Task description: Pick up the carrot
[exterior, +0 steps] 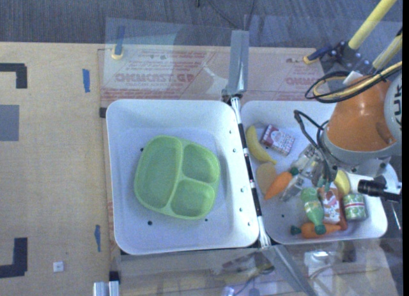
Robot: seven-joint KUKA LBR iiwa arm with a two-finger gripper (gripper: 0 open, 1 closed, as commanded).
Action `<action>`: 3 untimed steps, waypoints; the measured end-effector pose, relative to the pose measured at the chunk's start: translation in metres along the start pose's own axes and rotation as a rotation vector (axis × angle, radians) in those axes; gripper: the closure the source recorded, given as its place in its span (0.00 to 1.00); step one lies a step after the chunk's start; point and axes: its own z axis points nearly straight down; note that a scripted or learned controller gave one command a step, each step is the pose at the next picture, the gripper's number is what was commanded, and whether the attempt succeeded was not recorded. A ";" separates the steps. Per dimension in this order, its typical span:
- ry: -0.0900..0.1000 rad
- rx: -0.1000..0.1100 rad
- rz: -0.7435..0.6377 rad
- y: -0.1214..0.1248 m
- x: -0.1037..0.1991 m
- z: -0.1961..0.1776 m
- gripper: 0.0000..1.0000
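Observation:
An orange carrot (278, 185) with a green top lies tilted in the right bin (377, 227), left of its middle. My gripper (305, 172) hangs from the orange-banded wrist (358, 122) right beside the carrot's green end, low over the bin. The wrist and cables hide part of the bin behind it. A second, smaller orange carrot-like toy (314, 229) lies near the bin's front wall.
The right bin also holds a banana (255, 144), a red and white box (279, 139), a green bottle (313, 209), a small can (355, 206) and a yellow piece (343, 183). A green divided plate (176, 176) sits in the left bin (121, 135).

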 end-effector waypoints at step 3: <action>-0.002 -0.001 -0.019 -0.012 -0.037 0.001 0.00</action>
